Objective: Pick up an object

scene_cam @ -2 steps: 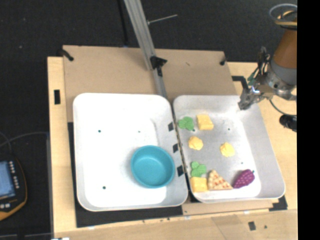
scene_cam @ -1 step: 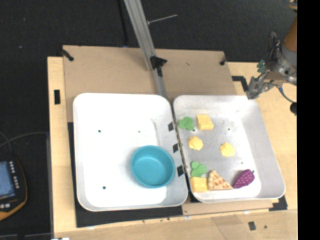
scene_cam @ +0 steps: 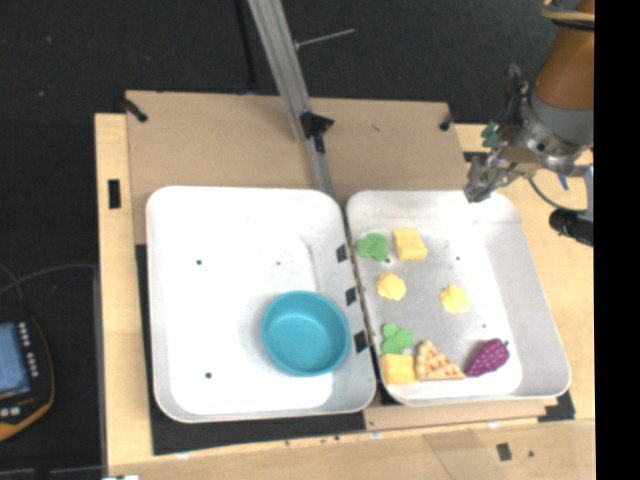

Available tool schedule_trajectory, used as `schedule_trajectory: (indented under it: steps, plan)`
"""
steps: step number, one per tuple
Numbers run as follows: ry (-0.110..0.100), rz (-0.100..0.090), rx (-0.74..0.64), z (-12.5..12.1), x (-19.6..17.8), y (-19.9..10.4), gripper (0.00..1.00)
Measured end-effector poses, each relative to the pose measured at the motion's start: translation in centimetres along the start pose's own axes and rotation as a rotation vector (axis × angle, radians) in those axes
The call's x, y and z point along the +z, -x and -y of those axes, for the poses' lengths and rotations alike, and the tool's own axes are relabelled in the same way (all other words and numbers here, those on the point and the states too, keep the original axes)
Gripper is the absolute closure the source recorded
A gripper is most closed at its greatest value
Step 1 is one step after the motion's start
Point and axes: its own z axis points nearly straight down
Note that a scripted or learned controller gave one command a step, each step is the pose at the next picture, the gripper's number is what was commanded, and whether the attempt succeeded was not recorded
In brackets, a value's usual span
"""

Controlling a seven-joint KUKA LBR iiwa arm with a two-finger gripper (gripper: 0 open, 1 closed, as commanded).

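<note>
My gripper [scene_cam: 480,190] hangs over the far right corner of the right bin [scene_cam: 520,268], with nothing visibly held. In that bin lie a green broccoli piece [scene_cam: 373,247], a yellow cheese block [scene_cam: 409,244], two small yellow pieces [scene_cam: 391,287] [scene_cam: 455,299], another green piece [scene_cam: 396,339], a yellow block [scene_cam: 398,369], a pizza slice [scene_cam: 435,362] and purple grapes [scene_cam: 487,357]. All of these sit well below and to the left of the gripper.
The left bin [scene_cam: 200,258] holds a teal bowl [scene_cam: 305,332] near its front right corner. A grey metal post [scene_cam: 285,63] slants up from the back between the bins. A black handheld device [scene_cam: 20,363] lies off the bench at the left.
</note>
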Motion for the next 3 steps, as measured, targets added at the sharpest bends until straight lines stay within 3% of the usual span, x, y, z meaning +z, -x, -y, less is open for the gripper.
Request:
schedule_trajectory:
  steps: [3]
  plan:
    - [-0.003, -0.001, -0.001, 1.3, -0.9, -16.5, 1.00]
